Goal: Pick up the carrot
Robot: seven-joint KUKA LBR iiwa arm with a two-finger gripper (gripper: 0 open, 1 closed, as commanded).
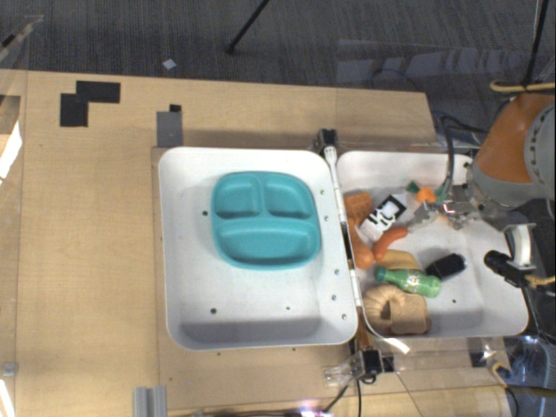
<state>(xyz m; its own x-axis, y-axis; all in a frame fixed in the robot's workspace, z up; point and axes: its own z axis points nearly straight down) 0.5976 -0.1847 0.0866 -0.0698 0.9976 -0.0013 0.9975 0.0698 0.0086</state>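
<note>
Plain light wood makes up the surface (87, 259), with dark carpet beyond it and two shallow white bins set side by side. A teal divided plate (264, 219) sits alone in the left bin (187, 320). Everything else is crowded into the right bin (495, 315), and I'll place it all from the green bottle (408, 281) lying near that bin's middle. The carrot (387, 241) lies just above and left of the bottle, its long axis slanting up to the right. The claw (434, 208) hangs above and right of the bottle, so the carrot lies just down and left of it, close by. Whether the claw is spread or closed I cannot tell; nothing shows in its grip. A brown bread-like lump (398, 309) rests just below the bottle, and a black object (446, 266) just right.
</note>
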